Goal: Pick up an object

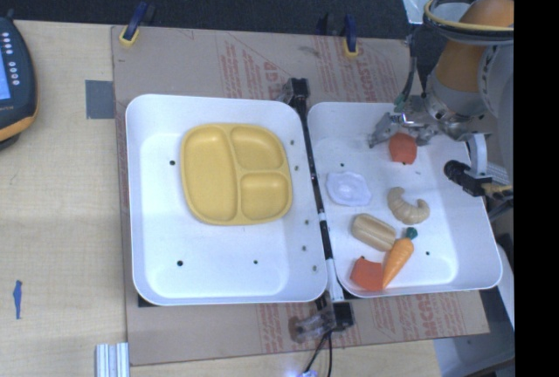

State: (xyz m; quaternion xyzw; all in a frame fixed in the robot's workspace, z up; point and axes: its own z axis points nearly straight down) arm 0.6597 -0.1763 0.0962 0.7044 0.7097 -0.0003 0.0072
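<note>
Two shallow white bins on the counter. Gripper (400,129) sits at upper right of the frame, low over the right bin (476,257), directly above a small red-orange rounded piece (403,150). Whether the fingers are spread or have closed on it, we cannot tell. We judge the pick unfinished: nothing is clearly lifted; grasp and raise remain.

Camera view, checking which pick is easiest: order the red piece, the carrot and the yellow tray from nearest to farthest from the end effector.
1. Red piece, right bin, directly at the end effector.
2. Carrot, right bin's near edge.
3. Yellow tray, left bin.
</note>
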